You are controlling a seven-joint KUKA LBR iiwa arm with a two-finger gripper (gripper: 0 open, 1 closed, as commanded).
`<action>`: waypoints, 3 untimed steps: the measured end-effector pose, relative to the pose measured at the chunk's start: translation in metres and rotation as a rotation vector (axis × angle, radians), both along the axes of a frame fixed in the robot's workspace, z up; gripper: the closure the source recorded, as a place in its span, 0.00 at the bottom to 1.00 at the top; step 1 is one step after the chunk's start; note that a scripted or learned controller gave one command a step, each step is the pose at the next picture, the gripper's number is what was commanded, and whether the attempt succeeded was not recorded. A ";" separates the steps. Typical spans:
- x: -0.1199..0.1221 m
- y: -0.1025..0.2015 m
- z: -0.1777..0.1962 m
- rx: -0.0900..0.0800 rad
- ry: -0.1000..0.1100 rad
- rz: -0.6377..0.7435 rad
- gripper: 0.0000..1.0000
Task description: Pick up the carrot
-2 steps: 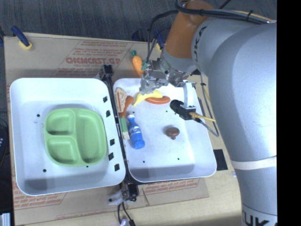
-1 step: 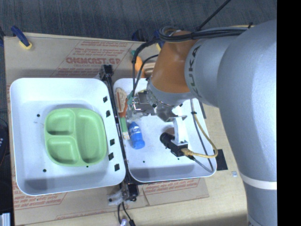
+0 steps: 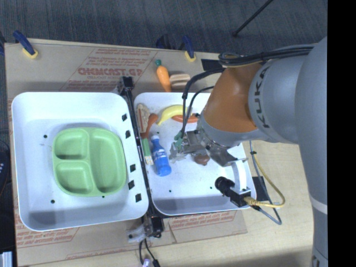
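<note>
Camera view: tool (image 3: 186, 146) over right bin (image 3: 183, 202), near banana (image 3: 169, 113).

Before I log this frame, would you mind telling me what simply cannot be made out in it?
1. The gripper: the orange-banded wrist overhangs it in the camera view, so its finger state is unreadable.
2. The brownish item under the gripper: too small and partly covered to identify.
3. The right bin: the arm hides its right part.
4. The banana: the wrist covers its right end.
5. The carrot behind the bin: small, its far tip unclear.
</note>
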State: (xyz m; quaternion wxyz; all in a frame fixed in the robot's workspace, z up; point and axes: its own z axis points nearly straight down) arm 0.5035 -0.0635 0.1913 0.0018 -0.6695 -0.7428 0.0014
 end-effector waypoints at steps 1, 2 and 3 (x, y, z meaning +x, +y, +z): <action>-0.010 -0.065 0.063 -0.001 -0.005 0.350 1.00; 0.064 -0.095 0.133 -0.001 -0.006 0.688 1.00; 0.042 -0.032 0.064 0.003 -0.002 0.923 1.00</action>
